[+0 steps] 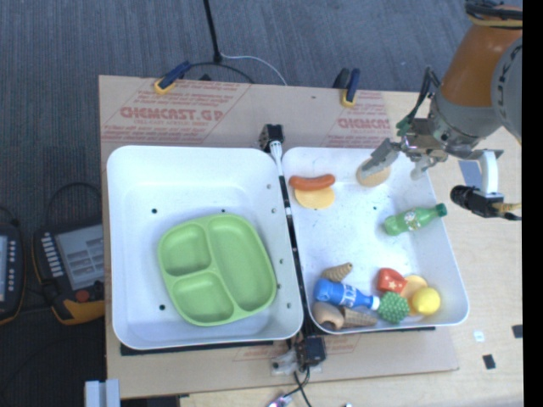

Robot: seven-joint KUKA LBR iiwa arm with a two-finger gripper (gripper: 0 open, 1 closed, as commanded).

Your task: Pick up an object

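- The left bin [136,185] holds a green plate [216,270] with three parts. It lies flat in the middle of the bin.
- The right bin [441,253] is just beside it and holds all the toys.
- A toy hot dog [312,182] lies on a yellow piece by the right bin's left wall, near the far side.
- A heap of toys sits at the near edge of the right bin. In it are a blue bottle [346,295], a red toy [389,279] and a yellow ball [425,300]. They touch each other, so it is hard to see where one ends.
- A small tan toy [372,175], maybe bread, lies at the far side of the right bin. It is the thing closest to the gripper. I think it is light, hard plastic and a bit slippery. Its narrow sides look best for a pinch.
- The gripper [400,164] hangs just above it. Its two fingers look spread apart with nothing between them. One fingertip covers the tan toy's edge, so I cannot tell if they touch.
- A green bottle [413,219] lies on its side, alone, below the gripper. It looks round and could roll.
- The arm [475,66] is cut off at the right edge.
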